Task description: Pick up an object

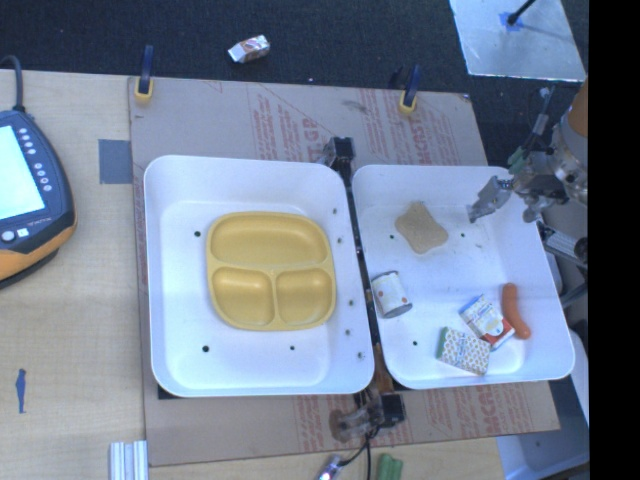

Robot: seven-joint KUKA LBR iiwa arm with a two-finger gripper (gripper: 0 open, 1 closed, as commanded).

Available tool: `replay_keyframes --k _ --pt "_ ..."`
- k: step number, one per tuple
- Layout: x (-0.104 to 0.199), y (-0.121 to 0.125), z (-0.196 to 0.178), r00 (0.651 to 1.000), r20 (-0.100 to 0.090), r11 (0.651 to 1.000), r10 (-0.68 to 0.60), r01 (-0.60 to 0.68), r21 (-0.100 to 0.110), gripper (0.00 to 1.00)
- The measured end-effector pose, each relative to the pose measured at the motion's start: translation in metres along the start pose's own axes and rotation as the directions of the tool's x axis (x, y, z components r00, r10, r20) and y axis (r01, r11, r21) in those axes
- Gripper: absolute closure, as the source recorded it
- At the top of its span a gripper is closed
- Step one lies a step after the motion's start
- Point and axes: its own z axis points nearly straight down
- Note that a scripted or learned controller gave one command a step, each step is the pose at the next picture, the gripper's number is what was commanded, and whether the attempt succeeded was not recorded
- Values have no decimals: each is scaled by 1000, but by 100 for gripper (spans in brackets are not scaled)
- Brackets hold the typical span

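The right bin [440,368] holds a tan sponge-like piece [421,228], a small grey-white can [390,293] lying by the left wall, a patterned packet [463,350], a white and blue packet [484,318] and an orange sausage-shaped toy [515,311]. My gripper [500,198] hangs over the bin's upper right part, to the right of the tan piece and apart from it. Nothing shows between its fingers.
The left bin [180,358] carries a yellow three-compartment tray [270,268]. A teach pendant [25,193] lies on the bench at far left. Two clamps [145,83] [408,93] hold the board's back edge. A crumpled wrapper [249,49] lies on the dark floor beyond.
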Motion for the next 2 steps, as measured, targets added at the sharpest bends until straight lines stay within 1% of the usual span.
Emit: replay_keyframes --k 1,2 --pt "76 38 100 1000 0 1000 -3 3 3 0" --pt "58 69 140 1000 0 1000 -1 1 0 0"
